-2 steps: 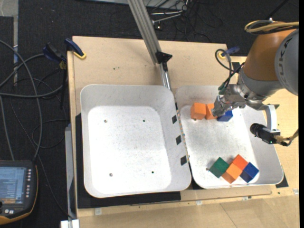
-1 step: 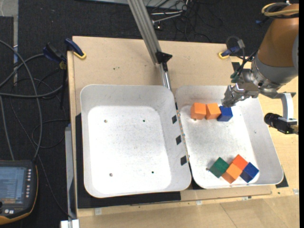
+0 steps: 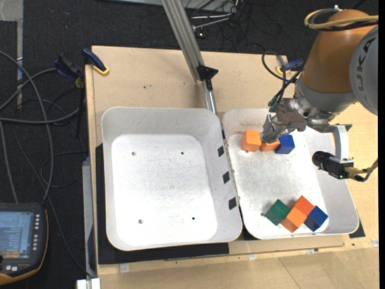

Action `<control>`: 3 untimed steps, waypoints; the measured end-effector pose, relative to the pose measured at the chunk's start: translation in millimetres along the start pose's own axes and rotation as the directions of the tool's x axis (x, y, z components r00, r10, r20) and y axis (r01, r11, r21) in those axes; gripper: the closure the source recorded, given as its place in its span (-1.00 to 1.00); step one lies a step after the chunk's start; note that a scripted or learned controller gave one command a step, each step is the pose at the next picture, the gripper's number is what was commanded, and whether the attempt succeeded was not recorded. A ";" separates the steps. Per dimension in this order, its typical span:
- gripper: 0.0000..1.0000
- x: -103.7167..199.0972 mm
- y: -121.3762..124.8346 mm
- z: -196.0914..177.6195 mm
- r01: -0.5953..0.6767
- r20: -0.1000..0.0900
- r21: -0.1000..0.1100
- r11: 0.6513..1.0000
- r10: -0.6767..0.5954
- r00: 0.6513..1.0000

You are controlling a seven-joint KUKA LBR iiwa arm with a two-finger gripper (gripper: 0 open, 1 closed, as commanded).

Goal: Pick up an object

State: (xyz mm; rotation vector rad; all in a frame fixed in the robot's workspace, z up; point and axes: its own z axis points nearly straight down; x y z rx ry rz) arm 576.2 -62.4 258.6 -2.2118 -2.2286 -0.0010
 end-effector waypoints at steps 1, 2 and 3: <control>1.00 45.8 -14.8 -0.6 0.000 0.000 0.001 1.000 0.000 1.000; 1.00 102.1 -40.0 4.7 0.001 0.000 0.002 1.000 -0.001 1.000; 1.00 147.6 -63.7 9.6 0.000 0.000 0.002 1.000 0.000 1.000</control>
